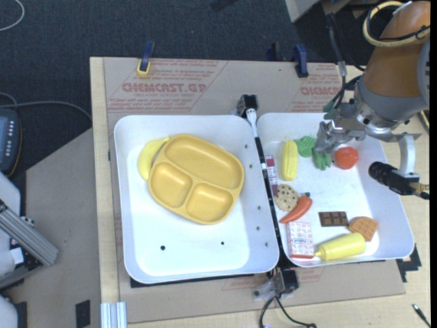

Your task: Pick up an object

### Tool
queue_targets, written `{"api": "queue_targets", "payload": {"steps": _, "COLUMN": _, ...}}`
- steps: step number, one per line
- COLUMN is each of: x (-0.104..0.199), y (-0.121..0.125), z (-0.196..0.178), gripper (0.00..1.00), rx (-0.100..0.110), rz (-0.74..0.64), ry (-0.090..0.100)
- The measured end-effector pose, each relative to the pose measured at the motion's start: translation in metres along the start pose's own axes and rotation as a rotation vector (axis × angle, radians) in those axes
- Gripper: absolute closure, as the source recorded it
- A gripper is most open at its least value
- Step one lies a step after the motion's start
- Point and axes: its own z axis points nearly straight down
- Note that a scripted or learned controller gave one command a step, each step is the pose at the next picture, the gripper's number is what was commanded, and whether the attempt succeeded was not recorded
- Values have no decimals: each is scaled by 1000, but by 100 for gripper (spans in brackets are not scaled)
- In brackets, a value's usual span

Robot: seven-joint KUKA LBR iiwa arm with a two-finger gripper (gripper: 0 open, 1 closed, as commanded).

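Note:
My gripper hangs over the back of the right bin, directly above a green leafy toy vegetable that it partly hides. A red tomato lies just to its right and a yellow corn cob to its left. Nearer the front of that bin lie a round cookie, an orange-red pepper, a brown chocolate bar, a small waffle, a yellow bottle and a pink-and-white packet. Nothing shows in the gripper's grasp.
The left bin holds a yellow divided plate lying over a yellow round piece. A small red stick lies by the divider between the bins. A black cylinder on the arm juts over the right bin's right side.

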Motion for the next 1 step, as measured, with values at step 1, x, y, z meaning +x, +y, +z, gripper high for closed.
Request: {"api": "queue_targets", "payload": {"steps": 1, "x": -3, "y": 7, "z": 5, "gripper": 100, "rx": 1, "rz": -1, "ry": -1}}
